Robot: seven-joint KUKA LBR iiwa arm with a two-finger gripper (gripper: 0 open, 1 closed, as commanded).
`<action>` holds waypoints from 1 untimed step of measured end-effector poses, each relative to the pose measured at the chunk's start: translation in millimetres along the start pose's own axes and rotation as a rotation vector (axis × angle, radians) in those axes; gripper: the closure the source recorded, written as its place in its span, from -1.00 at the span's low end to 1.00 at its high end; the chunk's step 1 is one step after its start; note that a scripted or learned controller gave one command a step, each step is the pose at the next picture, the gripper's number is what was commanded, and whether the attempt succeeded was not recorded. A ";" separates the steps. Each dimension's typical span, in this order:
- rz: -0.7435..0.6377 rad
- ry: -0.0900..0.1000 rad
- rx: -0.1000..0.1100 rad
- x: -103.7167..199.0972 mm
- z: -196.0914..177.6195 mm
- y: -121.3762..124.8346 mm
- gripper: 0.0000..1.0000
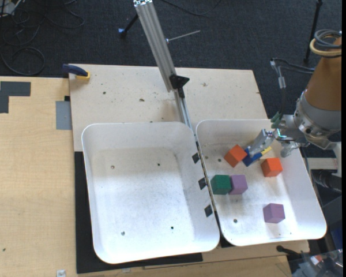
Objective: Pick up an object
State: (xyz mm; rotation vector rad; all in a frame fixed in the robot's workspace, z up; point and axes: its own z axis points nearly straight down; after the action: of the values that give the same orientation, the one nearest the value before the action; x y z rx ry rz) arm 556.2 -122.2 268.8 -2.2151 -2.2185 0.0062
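A light wooden bench (29, 172) fills the view's left, w/ a pale speckled board (138, 94) behind two shallow white bins. The left bin (95, 154) sits just beside the right bin (311, 212), their inner rims touching along a seam marked by small black clips. A long aluminium rail (157, 39) slants from the top centre down to that seam.

The grey KUKA arm (323, 105), orange band above the wrist, reaches in from the view's right over the right bin's upper-right part. Its gripper (264, 143) hangs low near the bin's back, right at a blue-and-yellow object (256, 154); whether the fingers are parted or pinched on anything can't be told at this res.

Blocks in the right bin, approx. largest first: a purple cube (274, 212) alone near the front right; a green cube (221, 184) touching a lilac cube (239, 184) mid-bin; an orange cube (271, 167) just right of the gripper; an orange-red cube (236, 154) just left of the blue-and-yellow object.

A small blue-and-yellow clamp (76, 71) lies on the board's far-left corner.
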 end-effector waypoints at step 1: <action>0.002 -0.001 -0.004 -1.4 -2.0 0.4 -1.00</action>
State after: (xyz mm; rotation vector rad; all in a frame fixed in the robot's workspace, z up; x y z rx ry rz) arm 556.6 -123.6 270.7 -2.2199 -2.2191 0.0022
